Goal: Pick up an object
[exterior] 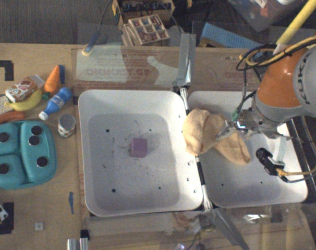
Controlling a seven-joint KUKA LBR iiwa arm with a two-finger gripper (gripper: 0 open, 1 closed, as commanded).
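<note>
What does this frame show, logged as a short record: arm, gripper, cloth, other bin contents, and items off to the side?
arm: grey KUKA arm with orange band, over the right white bin
gripper: two-finger gripper at the crumpled tan cloth
cloth: draped across the divide between bins, mostly in the right bin, one edge over the left white bin
left bin contents: small purple cube, near the centre
bench, left side: teal plastic tray, blue and white bottle, orange carrot toy, yellow banana toy
</note>
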